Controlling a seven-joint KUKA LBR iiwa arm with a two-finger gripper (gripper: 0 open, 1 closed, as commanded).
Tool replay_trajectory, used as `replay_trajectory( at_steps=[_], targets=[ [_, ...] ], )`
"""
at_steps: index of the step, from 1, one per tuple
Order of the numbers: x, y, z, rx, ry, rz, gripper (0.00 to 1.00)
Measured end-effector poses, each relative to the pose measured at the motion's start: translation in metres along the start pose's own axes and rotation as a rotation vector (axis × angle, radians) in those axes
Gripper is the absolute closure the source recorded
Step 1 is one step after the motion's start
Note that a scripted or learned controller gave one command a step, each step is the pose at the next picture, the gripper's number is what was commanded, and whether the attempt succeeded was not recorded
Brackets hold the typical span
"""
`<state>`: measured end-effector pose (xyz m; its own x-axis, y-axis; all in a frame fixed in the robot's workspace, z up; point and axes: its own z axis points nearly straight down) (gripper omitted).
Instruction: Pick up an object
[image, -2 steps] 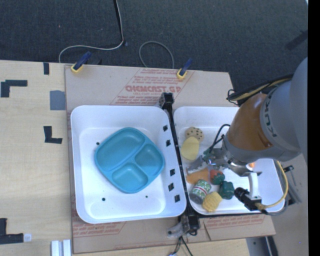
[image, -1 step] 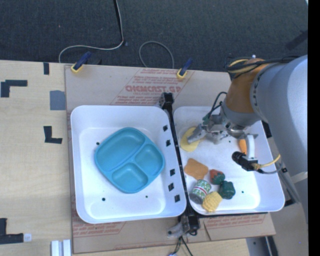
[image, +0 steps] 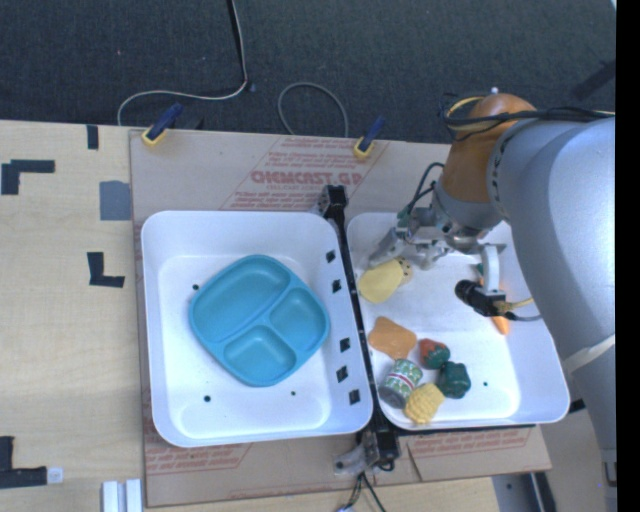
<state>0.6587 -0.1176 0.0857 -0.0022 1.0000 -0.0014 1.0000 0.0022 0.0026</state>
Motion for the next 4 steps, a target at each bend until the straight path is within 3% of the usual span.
replay_trajectory(
  at_steps=[1, 2, 3, 4],
  targets=[
    [0.015, 0.008, 0.000, 0.000, 0.000, 0.000, 0.00],
    [0.015, 0.008, -0.010, -0.001, -0.002, 0.000, 1.00],
    [0.015, 0.008, -0.010, 0.000, -0.002, -0.001, 0.00],
    [0.012, -0.036, -0.001, -0.003, -0.001, 0.002, 0.00]
  ],
)
